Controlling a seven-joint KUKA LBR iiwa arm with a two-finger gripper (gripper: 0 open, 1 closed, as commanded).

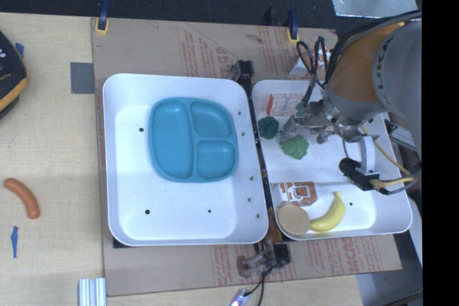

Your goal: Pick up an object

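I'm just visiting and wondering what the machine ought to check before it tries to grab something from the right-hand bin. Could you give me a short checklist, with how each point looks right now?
1. Tool over the right white bin: ok.
2. A target close by: ok; the light green crumpled lump lies just below the tool.
3. Neighbour spaced from the target: not ok; the dark green round object lies close beside it.
4. Tool ready to take something: cannot tell.
5. Other pickable things in that bin: ok; yellow banana against a tan round disc.
6. Left white bin holds a blue divided plate: ok.
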